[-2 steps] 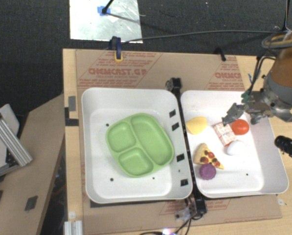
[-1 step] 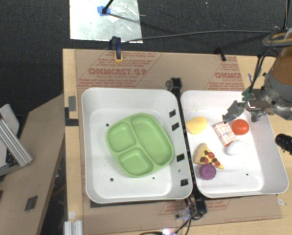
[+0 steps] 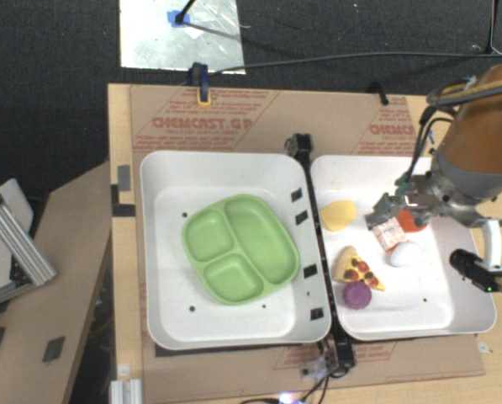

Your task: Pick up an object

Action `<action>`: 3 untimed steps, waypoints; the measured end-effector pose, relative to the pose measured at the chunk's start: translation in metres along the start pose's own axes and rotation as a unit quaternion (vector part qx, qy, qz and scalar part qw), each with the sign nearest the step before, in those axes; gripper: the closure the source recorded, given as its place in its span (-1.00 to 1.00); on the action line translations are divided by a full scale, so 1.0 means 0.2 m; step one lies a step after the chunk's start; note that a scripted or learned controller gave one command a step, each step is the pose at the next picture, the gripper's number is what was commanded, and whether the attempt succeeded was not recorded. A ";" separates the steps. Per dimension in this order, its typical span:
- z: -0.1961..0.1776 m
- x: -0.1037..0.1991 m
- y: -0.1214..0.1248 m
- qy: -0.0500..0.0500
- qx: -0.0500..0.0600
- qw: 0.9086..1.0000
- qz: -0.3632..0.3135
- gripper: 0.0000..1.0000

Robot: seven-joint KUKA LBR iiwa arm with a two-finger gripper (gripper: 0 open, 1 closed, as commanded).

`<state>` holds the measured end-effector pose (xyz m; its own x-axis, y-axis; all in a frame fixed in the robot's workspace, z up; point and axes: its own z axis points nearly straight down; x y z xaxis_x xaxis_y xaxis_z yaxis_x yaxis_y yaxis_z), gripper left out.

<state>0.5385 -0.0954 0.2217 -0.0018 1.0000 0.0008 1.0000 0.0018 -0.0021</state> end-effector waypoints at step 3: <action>0.44 -0.01 -0.06 -0.001 -0.003 1.000 0.000 1.00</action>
<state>0.5266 -0.0975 0.1329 -0.0012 1.0000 -0.0004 1.0000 0.0012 0.0036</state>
